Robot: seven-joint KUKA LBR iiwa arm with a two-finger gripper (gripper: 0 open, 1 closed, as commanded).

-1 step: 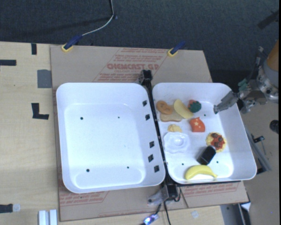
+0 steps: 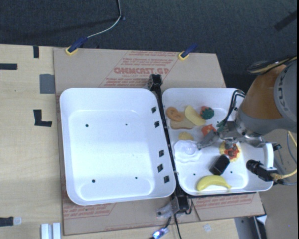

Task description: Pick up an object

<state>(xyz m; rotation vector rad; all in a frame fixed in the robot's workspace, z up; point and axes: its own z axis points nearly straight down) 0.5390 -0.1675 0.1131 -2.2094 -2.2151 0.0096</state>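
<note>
Grey arm reaches into the right bin; tool grip state unclear, near the banana

I see a dark blue-grey carpet floor at the top. A thin white cable lies on it. The worktop is pale wood with black tape marks. A brown cardboard sheet lies on it, held by two blue-and-yellow clamps.
</note>
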